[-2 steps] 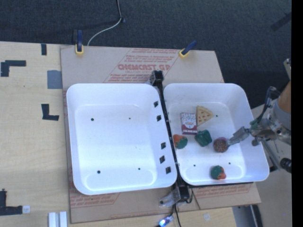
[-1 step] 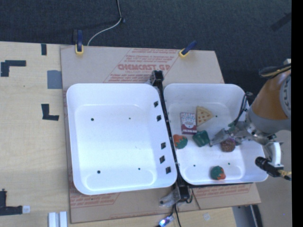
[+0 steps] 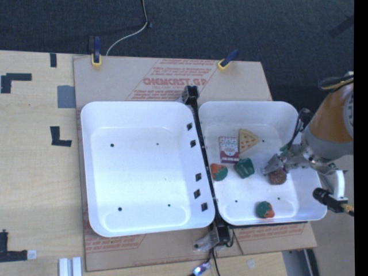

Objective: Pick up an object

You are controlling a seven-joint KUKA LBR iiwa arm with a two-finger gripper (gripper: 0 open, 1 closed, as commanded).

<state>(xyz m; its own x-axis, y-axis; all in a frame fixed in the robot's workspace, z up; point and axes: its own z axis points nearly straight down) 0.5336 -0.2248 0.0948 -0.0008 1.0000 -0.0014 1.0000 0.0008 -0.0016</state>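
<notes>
The gripper hangs low in the right bin, toward its right side, right over a small dark brown round object. Its fingers point down and left at that piece, but they are small and blurred, so whether they are spread or pressed together cannot be told, nor whether they touch the brown piece. Behind the gripper the grey wrist runs right to the orange band of the arm, which crosses the bin's right rim.

To the left of the brown piece, near the middle of the right bin, lies a green pepper-like toy. Just beside it on the left, close to the divider between the bins, sits a small orange and green toy. Farther back stand a red and white box and, touching its right edge, a tan pizza-slice wedge. At the near side of the bin rests a round green and red toy, well apart from the others.

The left bin sits beside the right one, their rims meeting along a line of black clips. Both rest on a cardboard sheet held by two clamps at its far edge.
</notes>
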